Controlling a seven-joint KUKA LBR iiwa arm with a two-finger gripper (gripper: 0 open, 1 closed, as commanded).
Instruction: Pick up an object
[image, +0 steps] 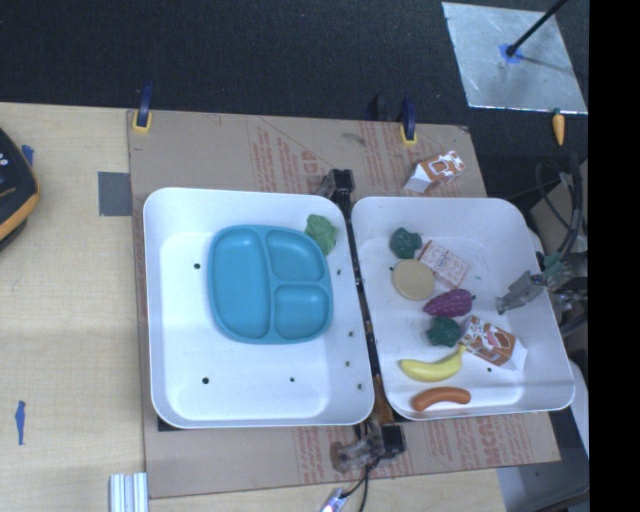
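Observation:
The right bin (500, 215) holds several small items: a dark green piece (405, 241), a beige round disc (412, 280), a pink-and-white packet (444, 263), a purple piece (448, 302), another dark green piece (444, 330), a red-and-white carton (489, 342), a yellow banana (431, 367) and a reddish sausage (440, 398). My gripper (518, 294) hangs over that bin's right side, just right of the purple piece and above the carton. It looks apart from all of them.
The left bin (180, 400) bears a blue divided plate (270, 284), with a light green piece (322, 232) at the plate's upper right corner. A small carton (435, 172) lies on the cardboard behind the right bin. A yellow-and-black device (12, 190) sits at the far left.

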